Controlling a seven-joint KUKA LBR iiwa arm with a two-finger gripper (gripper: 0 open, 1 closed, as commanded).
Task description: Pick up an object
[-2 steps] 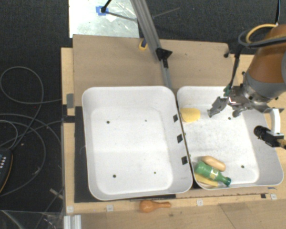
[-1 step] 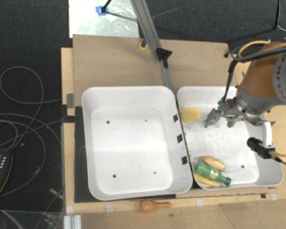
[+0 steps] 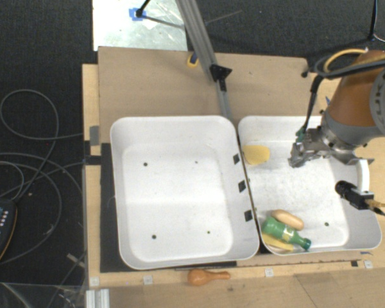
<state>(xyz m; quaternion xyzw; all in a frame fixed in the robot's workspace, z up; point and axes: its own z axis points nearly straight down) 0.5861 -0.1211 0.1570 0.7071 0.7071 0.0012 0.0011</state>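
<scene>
My gripper (image 3: 298, 158) hangs over the upper middle of the right bin (image 3: 346, 242), pointing down at the bin floor. A flat pale yellow piece (image 3: 256, 154) lies to its left, near the bin's left wall. At the bin's near edge lie a tan bread-roll shape (image 3: 287, 219), a green bottle (image 3: 289, 234) and a yellow object (image 3: 276, 244) tucked under the bottle. Nothing shows between the fingers, and their spread is hidden by the wrist.
The left bin (image 3: 173, 191) sits beside the right one, joined by black clips along the shared wall. An orange-brown pear-like object (image 3: 207, 276) lies on the bench in front of the bins. A grey pole (image 3: 202, 40) slants across the back.
</scene>
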